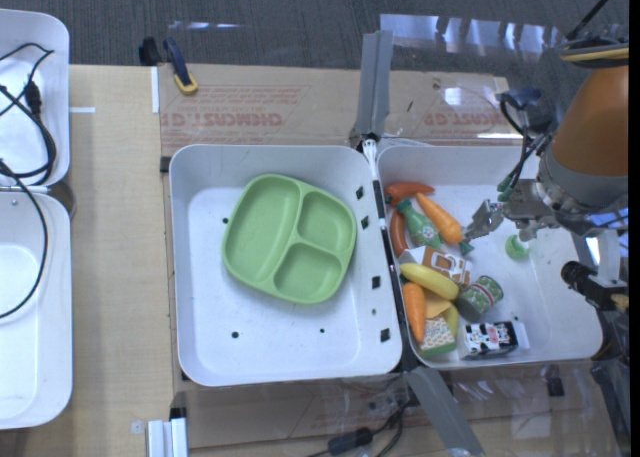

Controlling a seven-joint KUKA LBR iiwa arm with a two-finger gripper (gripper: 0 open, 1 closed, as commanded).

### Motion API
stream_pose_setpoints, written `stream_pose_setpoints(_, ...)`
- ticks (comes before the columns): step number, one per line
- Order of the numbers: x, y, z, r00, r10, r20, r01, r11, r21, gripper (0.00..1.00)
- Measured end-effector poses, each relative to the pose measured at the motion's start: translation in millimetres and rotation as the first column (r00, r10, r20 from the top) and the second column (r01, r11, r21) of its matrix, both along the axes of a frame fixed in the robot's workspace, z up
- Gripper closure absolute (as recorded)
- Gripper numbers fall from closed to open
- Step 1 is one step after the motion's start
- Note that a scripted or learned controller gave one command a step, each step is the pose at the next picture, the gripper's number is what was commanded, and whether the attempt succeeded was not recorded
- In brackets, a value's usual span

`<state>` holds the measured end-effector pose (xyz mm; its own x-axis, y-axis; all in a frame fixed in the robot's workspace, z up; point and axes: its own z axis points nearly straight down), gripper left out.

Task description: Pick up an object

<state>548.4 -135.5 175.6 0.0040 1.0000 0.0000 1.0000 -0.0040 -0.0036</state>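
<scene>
Camera view: I see the gripper (488, 217) hanging over the right bin (560, 345), jaws slightly spread, pinching nothing. Nearest it, by the bin's left wall, lies the toy carrot (440, 217); I judge it light, rigid, slick, best pinched across its middle.

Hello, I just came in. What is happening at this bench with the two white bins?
A grey robot arm with an orange band reaches in from the right over the right white bin. Its hand hovers low beside a pile of toy food against the bin's left wall: orange carrots, a yellow banana, a small green can. Nothing shows between its fingers, so no object is picked yet. The left white bin holds a green divided plastic plate, untouched.
</scene>
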Motion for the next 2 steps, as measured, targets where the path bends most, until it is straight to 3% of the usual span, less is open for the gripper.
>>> stream_pose_setpoints(1,39.8,21.5,-84.3,0.995,0.100,0.002,-0.100,0.995,0.000,0.00)
stream_pose_setpoints(2,39.9,20.1,-75.0,0.995,0.095,0.002,-0.095,0.995,-0.001,1.00)
